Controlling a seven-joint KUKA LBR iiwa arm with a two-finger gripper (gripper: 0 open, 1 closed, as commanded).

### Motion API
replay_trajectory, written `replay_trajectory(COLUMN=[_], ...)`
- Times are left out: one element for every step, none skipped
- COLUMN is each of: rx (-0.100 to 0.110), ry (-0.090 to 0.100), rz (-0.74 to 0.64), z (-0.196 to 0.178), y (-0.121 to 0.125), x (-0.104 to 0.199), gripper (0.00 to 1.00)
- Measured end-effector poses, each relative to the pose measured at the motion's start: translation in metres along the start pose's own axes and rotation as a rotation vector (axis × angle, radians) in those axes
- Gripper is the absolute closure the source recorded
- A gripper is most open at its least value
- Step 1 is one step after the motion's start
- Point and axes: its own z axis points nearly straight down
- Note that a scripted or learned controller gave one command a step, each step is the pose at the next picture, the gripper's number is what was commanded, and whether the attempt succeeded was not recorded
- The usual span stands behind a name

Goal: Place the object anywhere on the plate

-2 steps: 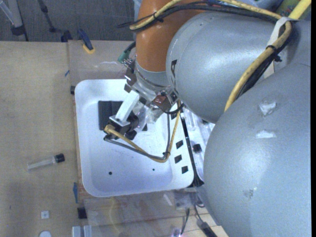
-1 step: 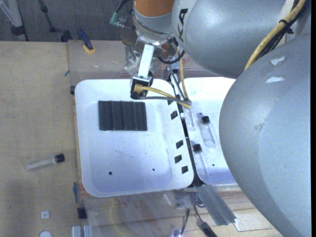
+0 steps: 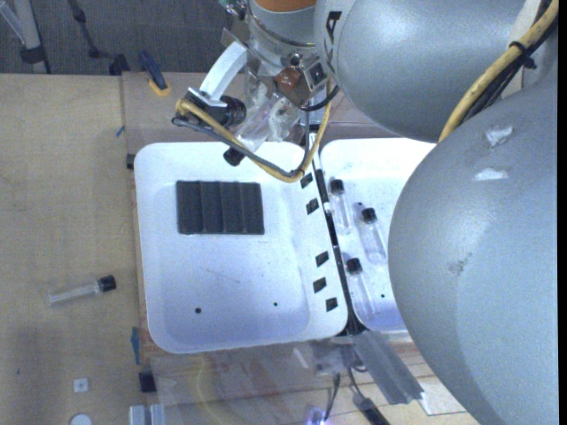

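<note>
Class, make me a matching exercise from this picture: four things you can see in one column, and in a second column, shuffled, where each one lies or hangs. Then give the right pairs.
Things:
1. black ribbed plate
2. clear vial with black cap
3. gripper
4. yellow cable

Places:
A. on the bench, left of the bins
B. above the left bin's far edge
C. inside the left bin
D. looping below the wrist

Pairs: 1-C, 2-A, 3-B, 4-D

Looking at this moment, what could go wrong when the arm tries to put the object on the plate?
1. The two-finger gripper hangs over the far rim of the left shallow white bin, not above the dark ribbed rectangular plate; a release here would probably miss.
2. The looping yellow cable droops to that rim and might snag.
3. Clear tubes with black caps lie in the right bin, under the grey arm.
</note>
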Motion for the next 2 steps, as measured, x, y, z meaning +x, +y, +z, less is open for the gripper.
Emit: replay_trajectory(rx=[0.001,-0.001], ry=[-0.003,0.0], rz=[0.21,0.431], z=[0.075,0.025], y=[-0.036,0.008], x=[-0.045,0.003], gripper=[1.0,1.0])
